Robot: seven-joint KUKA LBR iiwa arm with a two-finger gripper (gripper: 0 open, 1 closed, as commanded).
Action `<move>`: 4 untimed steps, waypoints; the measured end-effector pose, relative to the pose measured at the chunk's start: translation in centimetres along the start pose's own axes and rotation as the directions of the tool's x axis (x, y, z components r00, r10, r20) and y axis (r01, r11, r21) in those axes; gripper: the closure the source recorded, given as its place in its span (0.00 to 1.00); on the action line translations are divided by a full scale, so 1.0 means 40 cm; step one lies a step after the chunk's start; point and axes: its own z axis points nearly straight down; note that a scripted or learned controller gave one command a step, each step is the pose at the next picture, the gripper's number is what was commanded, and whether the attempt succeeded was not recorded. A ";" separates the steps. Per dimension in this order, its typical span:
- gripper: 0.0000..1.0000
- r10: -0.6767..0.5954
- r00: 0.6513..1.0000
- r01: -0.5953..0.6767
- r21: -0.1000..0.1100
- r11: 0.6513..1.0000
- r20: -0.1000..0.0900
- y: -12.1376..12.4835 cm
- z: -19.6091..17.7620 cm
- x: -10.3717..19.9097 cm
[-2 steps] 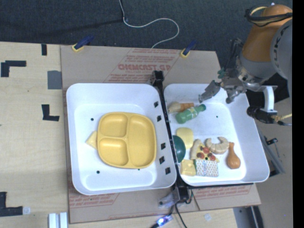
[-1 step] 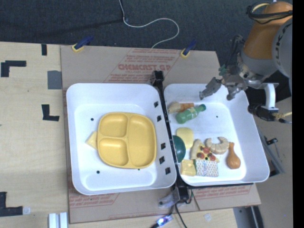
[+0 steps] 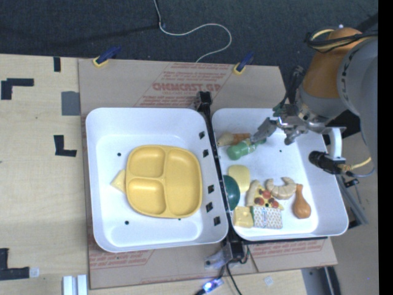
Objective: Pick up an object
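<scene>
Light wooden bench top (image 3: 37,177) with black markings; brown cardboard sheet (image 3: 184,85) clipped at the rear; dark carpet (image 3: 80,11) crossed by a white cable (image 3: 196,32).

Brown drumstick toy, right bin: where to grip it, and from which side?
Likely best to take the drumstick across its narrow upper shaft, coming straight down from above. It lies flat with the thin end toward the bin's back and the bulbous end toward the front. The right side looks open, but the cream curved piece sits close on its left, so close the tool across the shaft carefully.

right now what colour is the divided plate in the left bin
Yellow; the divided plate shows best in the camera view.
</scene>
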 end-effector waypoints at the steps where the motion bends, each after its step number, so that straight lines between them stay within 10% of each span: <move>1: 0.00 -0.002 1.000 0.002 -0.001 1.000 0.000 -0.023 0.124 0.012; 2: 0.00 -0.002 1.000 0.002 -0.005 1.000 0.001 -0.023 0.183 0.016; 3: 1.00 -0.003 1.000 0.003 -0.007 1.000 0.002 -0.022 0.153 0.016; 4: 1.00 0.000 1.000 0.000 -0.010 1.000 0.000 -0.033 0.044 0.019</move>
